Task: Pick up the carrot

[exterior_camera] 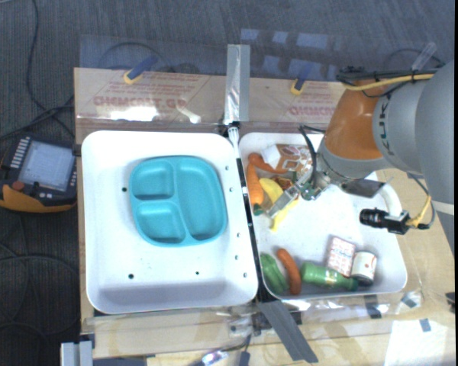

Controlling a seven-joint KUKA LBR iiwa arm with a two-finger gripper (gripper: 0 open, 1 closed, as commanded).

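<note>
You're at the approach step. In the right bin, the gripper hangs low at the bin's left wall, jaws seemingly slightly apart, nothing between them. The carrot lies just left of it, against that wall; next, close on it.

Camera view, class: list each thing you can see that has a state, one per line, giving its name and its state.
Carrot: lying against the right bin's left wall, not gripped.
Gripper: low over the yellow piece, beside the carrot.
Blue tray: flat in the left bin, nothing in its compartments.
Green bottle: on its side.
Small can: on its side.
</note>
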